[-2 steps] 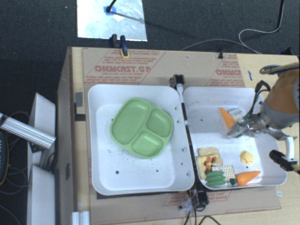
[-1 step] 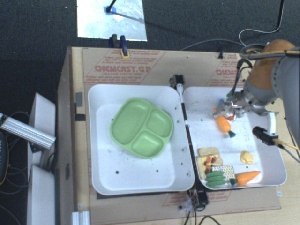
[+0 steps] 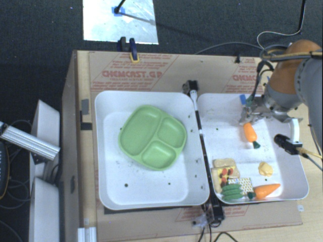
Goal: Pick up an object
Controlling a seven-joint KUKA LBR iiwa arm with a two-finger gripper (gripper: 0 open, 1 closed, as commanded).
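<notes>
Arm over the right bin
I cannot tell if the gripper (image 3: 251,116) is apart or together above a carrot (image 3: 249,133); bins sit on brown board (image 3: 151,72).

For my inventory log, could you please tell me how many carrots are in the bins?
2, both in the right bin: one carrot just below the claw, another carrot near the front edge. None looks hidden.

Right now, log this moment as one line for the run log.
arm: over right bin | gripper: just above carrot, grasp not visible | left bin: green divided plate | task: not done
</notes>
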